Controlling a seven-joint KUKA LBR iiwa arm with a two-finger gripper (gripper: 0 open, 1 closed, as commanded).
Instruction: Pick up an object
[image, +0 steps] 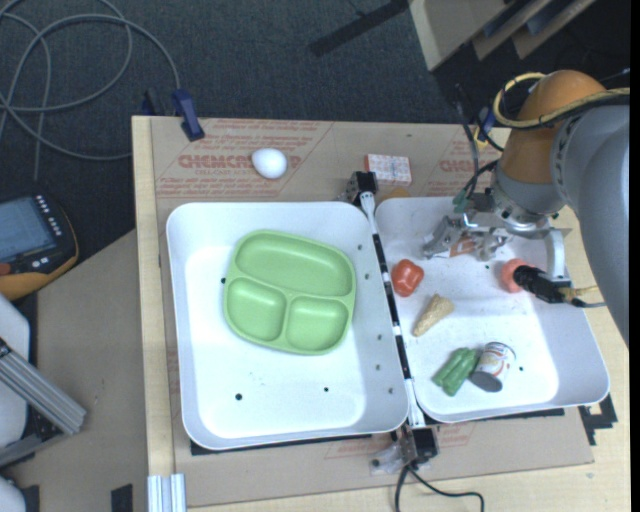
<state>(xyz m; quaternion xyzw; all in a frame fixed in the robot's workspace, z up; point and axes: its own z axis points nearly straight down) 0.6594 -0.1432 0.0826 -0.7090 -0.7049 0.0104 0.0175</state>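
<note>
Two shallow white bins sit side by side; the right bin (575, 350) holds a pale tapered cone (431, 314), its long axis diagonal, narrow tip toward the upper right. The gripper (462, 238) hangs over that bin's far end; its finger state cannot be told. Red lettering on the cardboard sheet (225, 160) is too blurred to read.

Both white bins (200, 330) look like smooth, slightly glossy plastic, and the green divided plate (290, 290) in the left one has a duller, matt plastic finish. The bench board (300, 150) under them looks like pale matt cardboard with red print. The gripper (466, 238) looks like bare shiny metal below a glossy orange band (545, 110) on the arm.
</note>
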